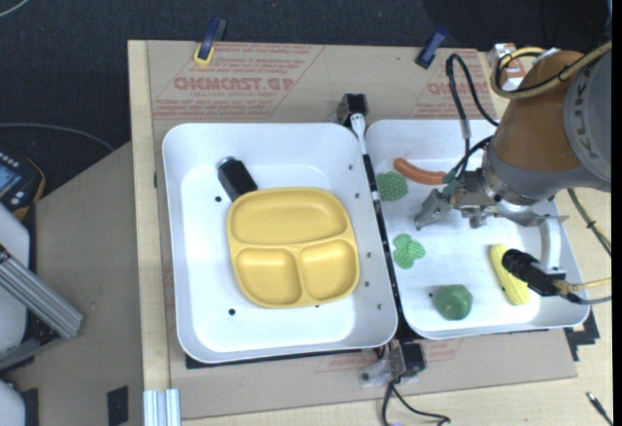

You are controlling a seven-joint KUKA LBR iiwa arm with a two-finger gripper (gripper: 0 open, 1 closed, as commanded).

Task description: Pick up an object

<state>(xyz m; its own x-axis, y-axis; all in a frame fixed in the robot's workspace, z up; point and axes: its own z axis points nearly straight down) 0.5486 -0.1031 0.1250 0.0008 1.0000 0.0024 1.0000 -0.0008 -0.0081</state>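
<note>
My gripper [439, 208] hangs low over the middle of the right bin [466, 137], pointing left. An orange sausage-shaped piece [420, 171] lies just behind it. A green leafy piece [392, 186] sits to its left by the bin's wall. A second green piece [409, 251] lies in front of the gripper, a rounder green object [452, 301] rests near the front edge, and a yellow corn cob [506, 276] lies at the front right. Nothing is visibly held by the gripper.
The left bin [194, 220] holds a yellow divided plate [292, 246] and a small black block [234, 177] behind it. The grey and orange arm [544, 137] covers the right bin's far right part. Clamps sit between the bins.
</note>
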